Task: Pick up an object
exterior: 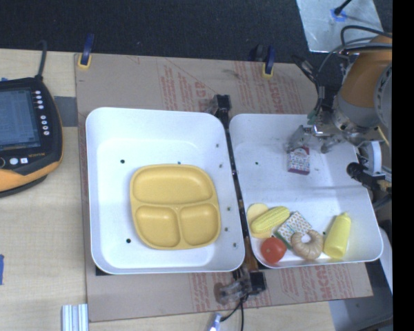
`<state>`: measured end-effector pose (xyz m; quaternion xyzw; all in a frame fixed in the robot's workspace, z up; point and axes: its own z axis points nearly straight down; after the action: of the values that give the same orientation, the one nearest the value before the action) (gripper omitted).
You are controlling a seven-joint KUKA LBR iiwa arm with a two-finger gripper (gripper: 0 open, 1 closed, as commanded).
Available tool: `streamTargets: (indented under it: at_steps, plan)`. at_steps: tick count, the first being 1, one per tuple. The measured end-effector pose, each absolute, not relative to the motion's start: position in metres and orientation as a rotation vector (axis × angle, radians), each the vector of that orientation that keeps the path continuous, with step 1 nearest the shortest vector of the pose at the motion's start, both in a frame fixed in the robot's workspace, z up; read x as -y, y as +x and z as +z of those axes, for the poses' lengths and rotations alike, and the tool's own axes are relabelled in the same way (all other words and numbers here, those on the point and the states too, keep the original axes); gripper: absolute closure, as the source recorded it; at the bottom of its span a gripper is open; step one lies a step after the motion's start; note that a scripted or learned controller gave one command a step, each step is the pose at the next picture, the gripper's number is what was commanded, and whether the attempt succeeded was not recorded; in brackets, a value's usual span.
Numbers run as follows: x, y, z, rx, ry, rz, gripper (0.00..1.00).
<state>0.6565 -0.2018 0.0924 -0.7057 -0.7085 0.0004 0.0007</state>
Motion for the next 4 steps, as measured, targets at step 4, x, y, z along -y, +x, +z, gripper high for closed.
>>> streamTargets:
  at_steps: [4]
  plan:
    - [0.172, 0.634, 0.131, 2.227, -2.211, 0.007, 0.0]
